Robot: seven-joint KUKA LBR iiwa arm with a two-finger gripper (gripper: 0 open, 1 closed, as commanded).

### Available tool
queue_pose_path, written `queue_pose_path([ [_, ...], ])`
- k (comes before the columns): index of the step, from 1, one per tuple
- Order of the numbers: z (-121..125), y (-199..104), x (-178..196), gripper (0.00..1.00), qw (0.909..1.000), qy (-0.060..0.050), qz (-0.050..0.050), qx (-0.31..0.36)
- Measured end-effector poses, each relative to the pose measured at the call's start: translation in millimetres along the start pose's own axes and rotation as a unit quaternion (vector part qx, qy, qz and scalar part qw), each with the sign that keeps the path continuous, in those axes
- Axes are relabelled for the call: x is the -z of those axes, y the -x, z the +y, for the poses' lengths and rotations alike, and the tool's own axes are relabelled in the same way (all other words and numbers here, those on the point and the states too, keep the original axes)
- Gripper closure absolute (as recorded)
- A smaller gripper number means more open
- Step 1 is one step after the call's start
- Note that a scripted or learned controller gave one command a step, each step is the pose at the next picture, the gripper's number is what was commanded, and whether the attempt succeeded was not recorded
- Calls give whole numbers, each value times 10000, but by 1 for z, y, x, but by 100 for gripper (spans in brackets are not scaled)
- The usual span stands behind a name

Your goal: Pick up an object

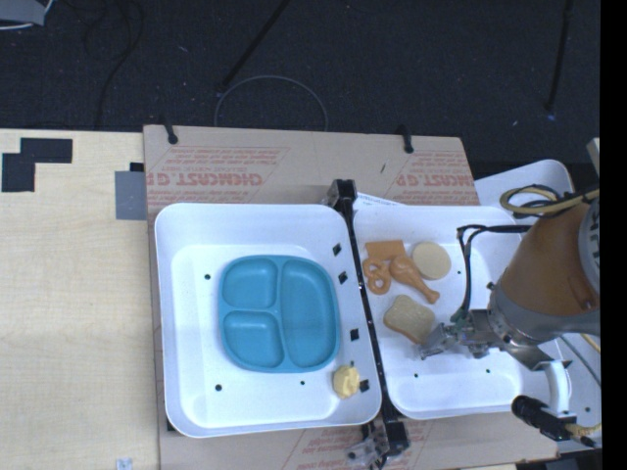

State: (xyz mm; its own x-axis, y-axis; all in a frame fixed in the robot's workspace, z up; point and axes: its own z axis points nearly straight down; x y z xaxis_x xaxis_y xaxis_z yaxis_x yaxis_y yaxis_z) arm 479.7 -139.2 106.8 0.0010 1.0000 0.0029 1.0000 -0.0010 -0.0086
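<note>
The right bin holds a tan bread-like piece, a cream round disc, an orange square piece, an orange drumstick shape and a small orange pretzel shape. My gripper hangs low in this bin, just right of and below the tan piece, close to its lower right corner. Nothing is visibly held. The grey arm with its orange band comes in from the right.
The left bin carries a blue divided plate and a small yellow lump in its near right corner. A black divider runs between the bins. Cables loop over the right bin's far right side.
</note>
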Motion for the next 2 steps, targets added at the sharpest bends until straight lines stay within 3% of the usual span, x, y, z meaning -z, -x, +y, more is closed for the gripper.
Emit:
queue_pose_path([
  [1,0,-1,-20,0,10000,24,-7,0],
  [2,1,1,-8,100,10000,37,-7,-34],
])
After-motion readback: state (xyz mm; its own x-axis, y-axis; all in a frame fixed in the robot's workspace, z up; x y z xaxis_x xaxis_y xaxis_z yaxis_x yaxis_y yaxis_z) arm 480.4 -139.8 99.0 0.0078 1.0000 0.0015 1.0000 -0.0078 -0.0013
